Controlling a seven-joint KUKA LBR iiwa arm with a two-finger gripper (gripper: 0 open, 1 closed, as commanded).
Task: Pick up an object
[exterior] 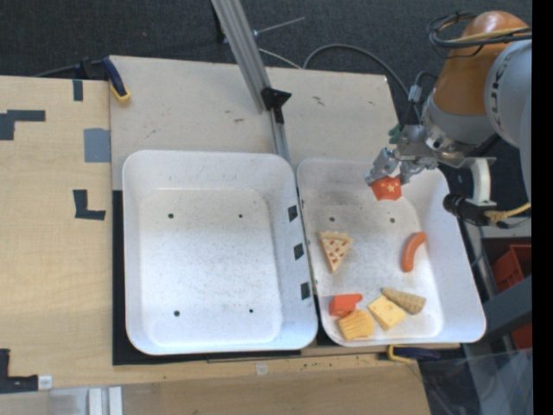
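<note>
Looked for words, numbers, labels and signs, and found none to read.

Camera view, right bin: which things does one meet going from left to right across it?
Pizza slice → red block → orange waffle piece → red piece at the gripper → sausage.
</note>
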